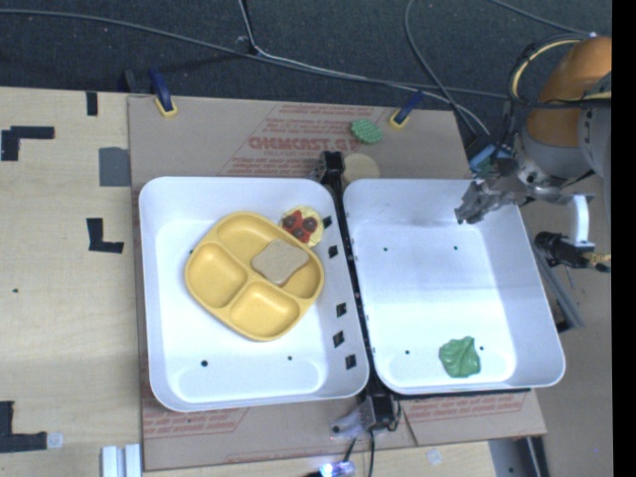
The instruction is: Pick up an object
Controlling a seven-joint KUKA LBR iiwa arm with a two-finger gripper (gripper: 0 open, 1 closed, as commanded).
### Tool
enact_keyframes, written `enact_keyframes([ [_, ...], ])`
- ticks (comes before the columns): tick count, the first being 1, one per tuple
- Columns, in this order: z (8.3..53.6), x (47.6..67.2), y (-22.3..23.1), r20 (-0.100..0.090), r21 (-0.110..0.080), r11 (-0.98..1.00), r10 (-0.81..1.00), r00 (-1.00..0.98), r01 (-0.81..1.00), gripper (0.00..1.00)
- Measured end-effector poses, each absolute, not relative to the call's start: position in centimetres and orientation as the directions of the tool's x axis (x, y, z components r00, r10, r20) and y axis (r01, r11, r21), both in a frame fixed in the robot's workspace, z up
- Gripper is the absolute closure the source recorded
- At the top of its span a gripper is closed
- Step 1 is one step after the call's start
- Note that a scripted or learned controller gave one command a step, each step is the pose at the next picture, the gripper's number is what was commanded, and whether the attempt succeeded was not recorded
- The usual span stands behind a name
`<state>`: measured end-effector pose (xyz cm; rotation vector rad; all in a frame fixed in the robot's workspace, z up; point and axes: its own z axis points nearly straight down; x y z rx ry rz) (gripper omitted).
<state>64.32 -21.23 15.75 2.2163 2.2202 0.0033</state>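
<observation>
Gripper over the right bin's far right corner, whether open or closed I cannot tell, green leaf near its front edge, yellow plate with bread in the left bin

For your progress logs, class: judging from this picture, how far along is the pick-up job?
Done: nothing has been lifted yet. In hand: the pincer hovers by the far right edge of the right bin, carrying nothing. Left: the green leaf lies at that bin's near end, and the yellow plate with its bread slice sits in the left bin.
</observation>
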Motion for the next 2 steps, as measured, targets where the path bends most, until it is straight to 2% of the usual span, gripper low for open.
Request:
enact_keyframes([
  [2, 26.8, 62.7, -21.8, -0.002, 0.005, 0.001, 1.0, -0.001, 1.0, 1.0],
])
